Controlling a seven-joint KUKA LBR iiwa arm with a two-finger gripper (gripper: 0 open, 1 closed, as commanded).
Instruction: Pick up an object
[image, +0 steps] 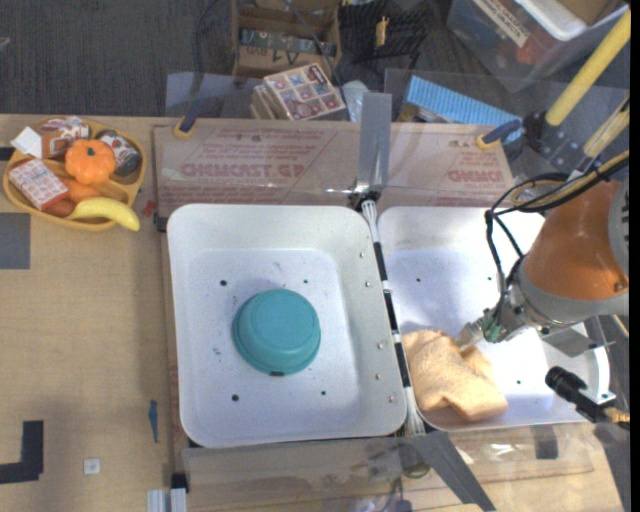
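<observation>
A teal upturned bowl (278, 331) lies in the middle of the left bin (200, 240). A tan sponge-like block (450, 378) rests in the near left corner of the right bin (430, 250). My gripper (478, 335) comes down from the orange-banded arm (575, 255) at the right and sits at the block's upper right edge, touching or just above it. Nothing is seen lifted off the bin floor.
A yellow dish (30, 195) with an orange pumpkin, a banana and small boxes stands at the far left on the bench. Cardboard flaps (260, 160) line the back of both bins. A metal divider (385, 300) runs between the bins. Cables hang near the arm.
</observation>
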